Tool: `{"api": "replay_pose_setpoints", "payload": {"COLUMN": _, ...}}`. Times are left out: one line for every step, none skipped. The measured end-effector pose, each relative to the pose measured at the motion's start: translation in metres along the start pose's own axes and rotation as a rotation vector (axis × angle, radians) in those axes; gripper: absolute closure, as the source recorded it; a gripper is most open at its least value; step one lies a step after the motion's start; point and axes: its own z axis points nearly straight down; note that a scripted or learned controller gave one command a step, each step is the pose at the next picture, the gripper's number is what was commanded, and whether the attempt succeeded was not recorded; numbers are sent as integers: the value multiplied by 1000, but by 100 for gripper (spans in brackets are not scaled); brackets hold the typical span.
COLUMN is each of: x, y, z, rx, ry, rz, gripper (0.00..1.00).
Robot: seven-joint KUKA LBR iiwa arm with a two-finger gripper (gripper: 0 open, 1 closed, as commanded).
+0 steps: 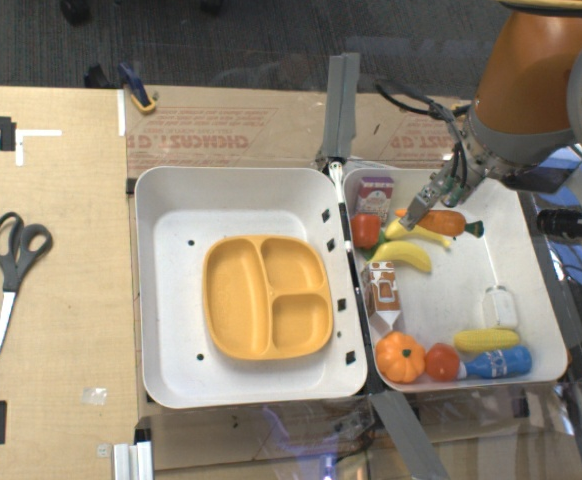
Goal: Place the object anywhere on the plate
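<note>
From my seat the gripper point(423, 208) hangs low over the far end of the right bin point(531, 268), angled down-left from the orange-banded wrist; its tip sits just above the carrot point(441, 222) and banana point(401, 255), and I cannot tell whether it grips anything. Beside it are a red tomato point(366, 230) and a small purple-and-white carton point(375, 194), print unreadable. The yellow plate point(268, 296), smooth plastic with three compartments, lies in the left bin point(171, 268). Reversed lettering on the cardboard point(221, 133) behind is too faint to read.
</note>
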Motion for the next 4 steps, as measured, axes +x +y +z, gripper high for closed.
{"api": "replay_pose_setpoints", "payload": {"x": 66, "y": 16, "z": 68, "rx": 0, "ry": 2, "rz": -15, "gripper": 100}}
{"api": "replay_pose_setpoints", "payload": {"x": 164, "y": 14, "z": 68, "rx": 0, "ry": 2, "rz": -96, "gripper": 100}}
{"api": "replay_pose_setpoints", "payload": {"x": 165, "y": 90, "z": 55, "rx": 1, "ry": 1, "rz": 152, "gripper": 100}}
{"api": "replay_pose_setpoints", "payload": {"x": 223, "y": 70, "z": 26, "rx": 2, "ry": 2, "rz": 135, "gripper": 100}}
